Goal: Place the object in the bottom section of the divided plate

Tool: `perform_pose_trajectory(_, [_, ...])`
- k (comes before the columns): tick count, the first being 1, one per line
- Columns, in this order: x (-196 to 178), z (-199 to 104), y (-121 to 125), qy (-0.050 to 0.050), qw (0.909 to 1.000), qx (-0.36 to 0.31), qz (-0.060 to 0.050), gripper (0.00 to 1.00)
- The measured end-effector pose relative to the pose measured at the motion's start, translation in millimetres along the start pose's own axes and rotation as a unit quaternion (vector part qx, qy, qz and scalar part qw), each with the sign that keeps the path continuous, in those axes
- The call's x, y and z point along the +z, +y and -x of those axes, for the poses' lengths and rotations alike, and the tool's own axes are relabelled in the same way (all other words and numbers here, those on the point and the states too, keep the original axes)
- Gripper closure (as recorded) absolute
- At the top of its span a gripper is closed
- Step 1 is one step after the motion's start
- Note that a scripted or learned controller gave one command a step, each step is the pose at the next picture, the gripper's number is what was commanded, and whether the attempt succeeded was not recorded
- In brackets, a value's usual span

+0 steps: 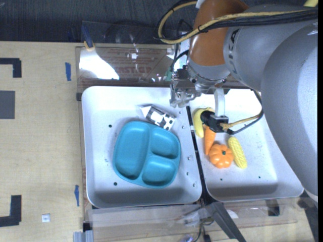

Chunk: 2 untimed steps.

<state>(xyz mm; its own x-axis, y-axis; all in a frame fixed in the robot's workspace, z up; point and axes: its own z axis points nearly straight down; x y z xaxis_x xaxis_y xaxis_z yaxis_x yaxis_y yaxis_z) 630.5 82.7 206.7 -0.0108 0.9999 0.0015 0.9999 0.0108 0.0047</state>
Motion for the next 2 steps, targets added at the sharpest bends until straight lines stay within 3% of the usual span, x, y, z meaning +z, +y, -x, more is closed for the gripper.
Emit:
perform_pose_trajectory(1, [89.3, -84.7, -6.2, 0.001, 0.9987, 0.051, 0.000, 1.00])
perform_pose_trajectory(2, [44.5, -144.0, 19.1, 0.000, 0.9758, 0.219, -0.001, 1.00])
